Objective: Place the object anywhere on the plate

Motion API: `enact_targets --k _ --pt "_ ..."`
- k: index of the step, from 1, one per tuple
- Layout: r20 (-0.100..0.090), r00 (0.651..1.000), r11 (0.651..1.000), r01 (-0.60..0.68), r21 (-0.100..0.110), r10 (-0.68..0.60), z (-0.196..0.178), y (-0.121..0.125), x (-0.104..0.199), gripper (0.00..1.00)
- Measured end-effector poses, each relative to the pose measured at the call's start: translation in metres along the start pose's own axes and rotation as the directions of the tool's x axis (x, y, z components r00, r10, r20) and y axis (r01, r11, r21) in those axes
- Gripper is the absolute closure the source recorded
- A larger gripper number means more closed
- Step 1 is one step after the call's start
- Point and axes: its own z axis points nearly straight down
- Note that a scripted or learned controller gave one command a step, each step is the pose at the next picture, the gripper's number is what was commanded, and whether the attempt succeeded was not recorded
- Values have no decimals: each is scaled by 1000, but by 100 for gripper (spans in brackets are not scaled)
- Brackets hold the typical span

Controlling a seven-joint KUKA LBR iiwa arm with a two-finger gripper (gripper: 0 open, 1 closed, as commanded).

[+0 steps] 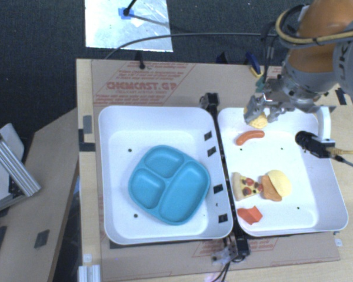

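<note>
Nearest, an orange wedge point(250, 215); farther back, fingers point(258, 117) clasp a pale yellow piece point(259, 121), long axis unclear, above the right bin point(335, 204).

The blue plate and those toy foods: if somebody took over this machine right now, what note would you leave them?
Gripper: above the right bin's far left corner, a pale yellow piece between its fingers.
Blue plate: in the left bin, nothing on it.
Lying in the right bin: sausage, pizza slice, burger, red piece.
Done: one piece gripped.
Left: carry it across, set it on the plate.
</note>
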Motion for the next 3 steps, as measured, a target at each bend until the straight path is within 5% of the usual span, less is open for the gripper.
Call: enact_targets --k 3 --pt "-1 1000 1000 0 -1 0 28 19 147 100"
